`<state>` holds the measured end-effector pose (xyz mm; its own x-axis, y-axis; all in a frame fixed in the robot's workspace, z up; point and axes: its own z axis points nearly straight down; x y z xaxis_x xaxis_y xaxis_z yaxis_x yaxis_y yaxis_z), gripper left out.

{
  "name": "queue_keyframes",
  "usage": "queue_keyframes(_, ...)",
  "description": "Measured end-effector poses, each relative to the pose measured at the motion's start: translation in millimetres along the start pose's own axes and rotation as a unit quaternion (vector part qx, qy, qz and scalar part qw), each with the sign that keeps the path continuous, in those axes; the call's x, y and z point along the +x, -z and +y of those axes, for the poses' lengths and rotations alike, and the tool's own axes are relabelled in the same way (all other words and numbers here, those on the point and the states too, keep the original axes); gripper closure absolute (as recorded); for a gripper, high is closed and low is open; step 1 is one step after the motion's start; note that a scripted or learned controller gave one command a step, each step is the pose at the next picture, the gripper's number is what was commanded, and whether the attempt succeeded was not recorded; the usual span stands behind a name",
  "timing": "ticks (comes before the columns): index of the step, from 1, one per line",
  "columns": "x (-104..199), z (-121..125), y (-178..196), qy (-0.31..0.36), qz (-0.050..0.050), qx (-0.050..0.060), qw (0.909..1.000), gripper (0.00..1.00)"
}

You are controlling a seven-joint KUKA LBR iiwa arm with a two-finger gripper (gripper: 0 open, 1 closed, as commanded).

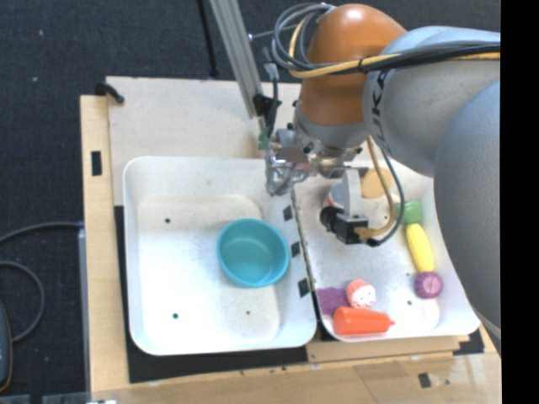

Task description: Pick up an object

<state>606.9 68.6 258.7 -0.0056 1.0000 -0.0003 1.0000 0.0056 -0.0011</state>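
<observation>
Hovering the gripper [278,178] at the left bin's [181,310] far edge (open or closed? can't tell), nothing picked up yet.

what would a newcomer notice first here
The grey arm with its orange band looms at upper right, its gripper above where the bins meet. A blue bowl sits in the left bin; an orange carrot and a yellow toy lie in the right bin.

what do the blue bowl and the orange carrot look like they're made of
Blue bowl: likely smooth plastic, judging by its even teal colour and thin rim. Orange carrot: probably moulded toy plastic, uniformly bright and slightly glossy; rubber cannot be ruled out.
</observation>
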Motion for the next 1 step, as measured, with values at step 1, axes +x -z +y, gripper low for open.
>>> queue_keyframes(1, -1.8, 0.6, 0.9, -0.002, 0.001, -0.001, 1.0000, 0.00)
